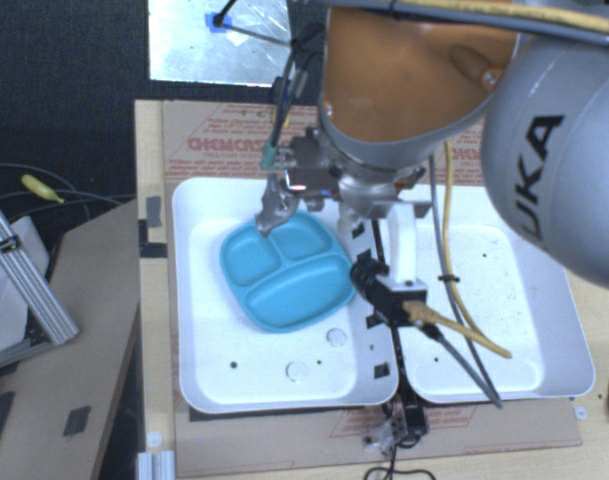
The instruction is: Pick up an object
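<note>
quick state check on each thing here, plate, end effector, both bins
blue divided plate: lying flat, right side up, in the left bin
end effector: down at the plate's far rim; grip unclear
left bin: holds the plate
right bin: the arm reaches over it

Two white bins side by side: left bin (209, 368), right bin (544, 328), both sitting on a cardboard sheet (214, 133) with red print. Bench (94, 368) is tan. Aluminium extrusion (19, 278) leans at far left, near a yellow item (39, 188) on cables. Shiny panel (199, 28) with blue tape (221, 20) lies beyond the bins. Dark floor around.
</note>
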Controlling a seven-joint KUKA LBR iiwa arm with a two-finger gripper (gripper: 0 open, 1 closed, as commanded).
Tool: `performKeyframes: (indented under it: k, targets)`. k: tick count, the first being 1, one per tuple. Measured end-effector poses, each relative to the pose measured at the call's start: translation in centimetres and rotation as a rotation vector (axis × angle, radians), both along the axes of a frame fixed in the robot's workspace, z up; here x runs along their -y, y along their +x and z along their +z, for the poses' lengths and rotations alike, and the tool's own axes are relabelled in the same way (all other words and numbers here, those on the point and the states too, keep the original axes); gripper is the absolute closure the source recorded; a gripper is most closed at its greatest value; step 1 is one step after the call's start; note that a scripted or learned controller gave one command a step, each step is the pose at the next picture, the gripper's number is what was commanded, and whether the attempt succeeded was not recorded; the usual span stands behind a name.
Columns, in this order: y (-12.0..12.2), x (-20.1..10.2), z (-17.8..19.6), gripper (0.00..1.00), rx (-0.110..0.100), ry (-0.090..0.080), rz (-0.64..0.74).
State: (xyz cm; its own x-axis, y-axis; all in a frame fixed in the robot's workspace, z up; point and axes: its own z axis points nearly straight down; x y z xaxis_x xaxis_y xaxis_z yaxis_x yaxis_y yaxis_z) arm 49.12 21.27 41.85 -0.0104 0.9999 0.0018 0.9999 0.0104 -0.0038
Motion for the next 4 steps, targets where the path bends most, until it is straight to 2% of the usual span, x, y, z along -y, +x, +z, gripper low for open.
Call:
performKeyframes:
  k: [1, 3, 4]
  targets:
    - [0.3, 0.3, 1.3, 1.0, 0.008, 0.0, -0.001]
    - [0.4, 0.3, 3.5, 1.0, 0.013, 0.003, 0.012]
    - [0.3, 3.9, 12.2, 1.0, 0.015, 0.003, -0.012]
